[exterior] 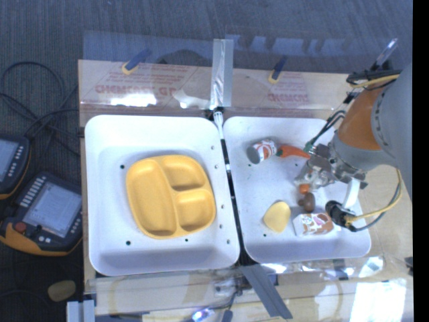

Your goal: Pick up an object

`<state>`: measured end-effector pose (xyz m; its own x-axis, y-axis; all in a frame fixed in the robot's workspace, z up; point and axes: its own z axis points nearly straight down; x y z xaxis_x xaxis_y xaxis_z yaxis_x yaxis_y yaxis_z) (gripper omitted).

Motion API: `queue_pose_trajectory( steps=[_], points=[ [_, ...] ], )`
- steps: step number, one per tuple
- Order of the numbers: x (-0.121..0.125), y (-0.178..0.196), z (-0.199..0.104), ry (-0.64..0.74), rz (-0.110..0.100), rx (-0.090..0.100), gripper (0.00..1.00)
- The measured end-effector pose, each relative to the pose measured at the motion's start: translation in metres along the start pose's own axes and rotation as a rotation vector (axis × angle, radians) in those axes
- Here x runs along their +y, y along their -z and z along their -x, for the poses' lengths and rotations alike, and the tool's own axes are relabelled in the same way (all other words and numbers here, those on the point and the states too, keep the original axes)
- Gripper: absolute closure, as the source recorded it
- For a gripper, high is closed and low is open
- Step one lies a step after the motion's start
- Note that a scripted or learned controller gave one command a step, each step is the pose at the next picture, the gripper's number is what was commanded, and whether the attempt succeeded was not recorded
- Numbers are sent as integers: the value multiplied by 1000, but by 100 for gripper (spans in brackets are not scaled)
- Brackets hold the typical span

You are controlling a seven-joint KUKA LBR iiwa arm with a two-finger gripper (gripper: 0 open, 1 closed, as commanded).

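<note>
- Left white plastic bin holds the yellow three-compartment tray at its middle.
- Right white plastic bin sits just beside it.
- In the right bin: small grey-and-orange can at the back left, pale yellow rounded lump in front, red-and-white packet to its right.
- Gripper hangs over the small brown objects between them.

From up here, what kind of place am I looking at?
Probably a robot test lab: a grey arm reaches over two white bins, one bearing a yellow divided tray, with control pendants and cables on the carpet.
</note>
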<state>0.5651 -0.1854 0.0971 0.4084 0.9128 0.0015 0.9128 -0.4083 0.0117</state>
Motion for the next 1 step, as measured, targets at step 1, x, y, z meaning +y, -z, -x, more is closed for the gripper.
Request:
queue_pose_trajectory(
  steps=[1],
  points=[
    [-7,-8,-36,-315,2,-5,100]
  ],
)
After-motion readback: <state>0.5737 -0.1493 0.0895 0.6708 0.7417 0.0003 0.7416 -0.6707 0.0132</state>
